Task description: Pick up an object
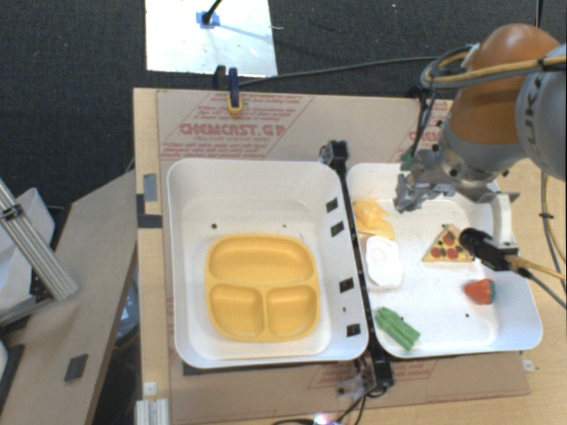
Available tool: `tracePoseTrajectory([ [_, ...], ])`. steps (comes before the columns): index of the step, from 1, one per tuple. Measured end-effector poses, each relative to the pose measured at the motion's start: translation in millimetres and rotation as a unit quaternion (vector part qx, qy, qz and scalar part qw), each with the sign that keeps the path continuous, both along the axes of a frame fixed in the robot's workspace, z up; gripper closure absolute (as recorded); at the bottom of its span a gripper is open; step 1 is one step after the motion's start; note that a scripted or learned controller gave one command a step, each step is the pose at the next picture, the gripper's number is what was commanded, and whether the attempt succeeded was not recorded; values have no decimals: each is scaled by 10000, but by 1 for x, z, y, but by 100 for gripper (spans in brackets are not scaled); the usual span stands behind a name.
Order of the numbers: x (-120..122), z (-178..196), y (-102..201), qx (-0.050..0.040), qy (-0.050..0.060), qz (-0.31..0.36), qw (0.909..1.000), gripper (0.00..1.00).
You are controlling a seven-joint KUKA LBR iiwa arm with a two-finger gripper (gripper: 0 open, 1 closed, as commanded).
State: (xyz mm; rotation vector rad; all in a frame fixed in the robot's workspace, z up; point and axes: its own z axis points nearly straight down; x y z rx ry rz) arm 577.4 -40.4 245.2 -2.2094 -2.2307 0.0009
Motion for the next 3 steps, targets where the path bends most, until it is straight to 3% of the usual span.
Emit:
tracePoseTrajectory([
  [2, 7, -33, 103, 1, 21, 3, 10000, 100],
  [3, 19, -28, 145, 1, 5, 1, 10000, 100],
])
